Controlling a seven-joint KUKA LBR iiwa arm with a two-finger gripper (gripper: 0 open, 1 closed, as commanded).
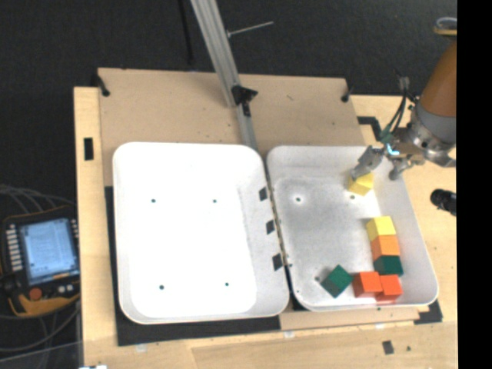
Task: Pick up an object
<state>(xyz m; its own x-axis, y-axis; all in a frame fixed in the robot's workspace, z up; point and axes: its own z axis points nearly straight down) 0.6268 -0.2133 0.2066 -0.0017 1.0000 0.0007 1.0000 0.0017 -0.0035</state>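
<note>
My gripper [384, 163] hangs over the back right part of the right bin [323, 167], its two fingers spread apart and open. A small yellow block [360, 183] lies just below and in front of the left finger [370, 158], not between the fingers. Nearer the front along the right wall sit a yellow block [381, 227], an orange block [386, 245] and a dark green block [389, 264]. At the front are a green block [336, 280] and two orange-red blocks [367, 284].
The left bin [123, 206] lies beside the right one, with clips along their shared edge. A slanted metal pole [217, 44] rises from behind the bins. A teach pendant [42, 254] sits off the bench's left side.
</note>
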